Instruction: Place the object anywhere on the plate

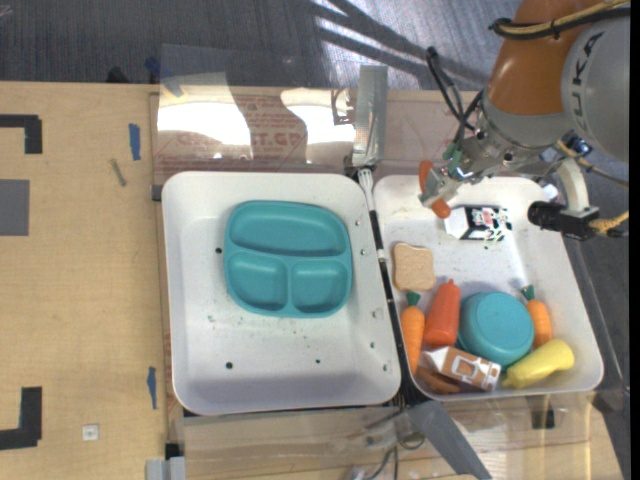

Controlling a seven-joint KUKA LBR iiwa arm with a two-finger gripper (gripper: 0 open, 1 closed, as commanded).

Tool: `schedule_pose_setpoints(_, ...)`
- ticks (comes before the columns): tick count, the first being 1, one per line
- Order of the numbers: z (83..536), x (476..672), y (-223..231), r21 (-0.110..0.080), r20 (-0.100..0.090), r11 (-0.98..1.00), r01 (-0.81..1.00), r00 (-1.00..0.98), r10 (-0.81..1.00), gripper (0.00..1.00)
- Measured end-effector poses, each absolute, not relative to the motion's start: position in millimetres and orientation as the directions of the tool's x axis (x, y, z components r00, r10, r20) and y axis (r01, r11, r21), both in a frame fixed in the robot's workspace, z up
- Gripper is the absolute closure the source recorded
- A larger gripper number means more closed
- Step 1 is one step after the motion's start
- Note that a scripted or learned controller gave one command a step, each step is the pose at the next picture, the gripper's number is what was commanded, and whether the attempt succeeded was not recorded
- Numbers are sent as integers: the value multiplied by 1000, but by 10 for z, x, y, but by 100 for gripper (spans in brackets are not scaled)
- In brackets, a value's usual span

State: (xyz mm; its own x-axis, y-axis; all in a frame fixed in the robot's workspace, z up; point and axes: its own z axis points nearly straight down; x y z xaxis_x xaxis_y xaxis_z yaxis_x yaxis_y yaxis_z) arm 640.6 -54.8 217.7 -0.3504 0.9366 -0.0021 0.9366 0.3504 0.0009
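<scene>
The camera view looks down on the bench point(70, 268), which carries two shallow white bins side by side. The left bin point(190, 348) holds a teal divided plate point(288, 258) with three compartments, all of them bare; nothing rests on the plate, so the placing is not yet done.

The right bin point(575, 298) holds the toy food. A slice of toast point(413, 266) lies near its left wall. Below it sit an orange carrot point(412, 333), a red-orange bottle point(443, 313), a teal bowl point(497, 328) turned on its side, a second carrot point(540, 318) just right of the bowl, a yellow banana-like piece point(540, 363) and a small carton point(470, 370), all crowded together at the near end. A black-and-white card or packet point(480, 221) lies at the far end.

The arm comes in from the right, its orange band point(545, 38) above the wrist, and the pincer point(440, 190) hangs over the far left part of the right bin. A small orange-red piece point(436, 206) shows at its tip, but whether that is a held toy or part of the tool, I cannot tell, nor how wide the pincer stands.

As I judge it, the task is at an early stage: at best an object is lifted, and the whole carry across the dividing wall to the plate remains.
</scene>
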Motion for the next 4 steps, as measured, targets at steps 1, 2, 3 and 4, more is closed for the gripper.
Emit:
schedule_pose_setpoints(1, 1843, 6644, 83, 2, 0, 464, 886, -464, 886, 100)
schedule_pose_setpoints(2, 1856, 6030, 521, 2, 1, 579, 816, -579, 816, 100)
schedule_pose_setpoints(3, 1547, 5624, 998, -2, 2, 528, 849, -528, 849, 100)
schedule_pose_setpoints(4, 1562, 5635, 983, 1, 1, 525, 851, -525, 851, 0)
